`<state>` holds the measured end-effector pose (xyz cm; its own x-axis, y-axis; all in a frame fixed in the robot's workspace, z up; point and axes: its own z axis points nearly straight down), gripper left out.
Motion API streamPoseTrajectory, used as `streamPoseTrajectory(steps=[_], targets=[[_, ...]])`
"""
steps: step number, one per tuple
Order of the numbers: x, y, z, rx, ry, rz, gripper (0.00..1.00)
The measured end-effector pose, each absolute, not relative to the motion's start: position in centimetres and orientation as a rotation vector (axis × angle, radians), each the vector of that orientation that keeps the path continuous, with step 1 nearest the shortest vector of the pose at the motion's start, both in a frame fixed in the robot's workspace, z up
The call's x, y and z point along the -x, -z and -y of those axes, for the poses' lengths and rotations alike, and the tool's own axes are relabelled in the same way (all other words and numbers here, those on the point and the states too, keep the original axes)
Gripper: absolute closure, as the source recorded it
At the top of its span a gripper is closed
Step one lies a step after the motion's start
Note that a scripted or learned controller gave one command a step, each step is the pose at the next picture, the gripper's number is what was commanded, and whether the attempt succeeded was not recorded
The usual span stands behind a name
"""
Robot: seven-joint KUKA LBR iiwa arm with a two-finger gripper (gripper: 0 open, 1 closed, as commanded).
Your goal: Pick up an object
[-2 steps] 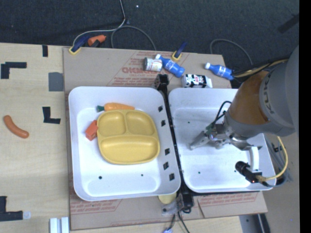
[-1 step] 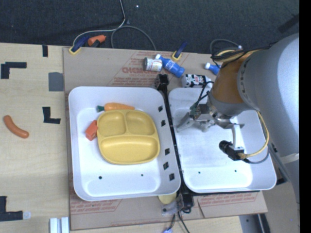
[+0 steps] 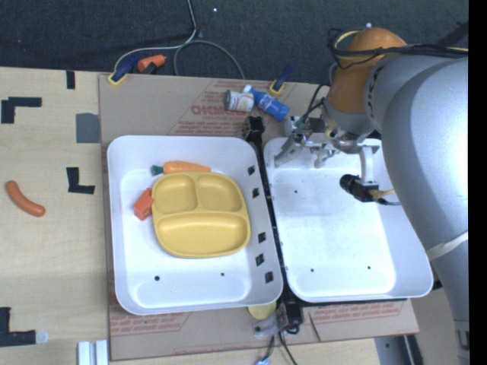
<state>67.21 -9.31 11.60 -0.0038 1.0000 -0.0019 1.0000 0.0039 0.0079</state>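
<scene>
Beside the yellow plate (image 3: 202, 213), a small, light, hard carrot (image 3: 186, 167) is best pinched across its middle; the pincer (image 3: 306, 149) state cannot be told.

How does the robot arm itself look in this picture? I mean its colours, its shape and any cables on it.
The arm is thick, rounded and smooth, in light grey. Above the wrist there is an orange band, with thin black cables looping over it. The gripper is small, made of grey metal parts, and dark wires run to it. A short black part sticks out below the wrist.
</scene>
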Motion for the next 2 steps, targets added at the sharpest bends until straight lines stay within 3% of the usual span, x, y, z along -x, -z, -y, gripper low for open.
streamPoseTrajectory(steps=[1, 2], targets=[[-62.4, -8.4, 10.2, -2.219, -0.001, -2.219, 0.0], [-66.7, -8.5, 10.3, -2.216, -0.003, -2.223, 0.0]])
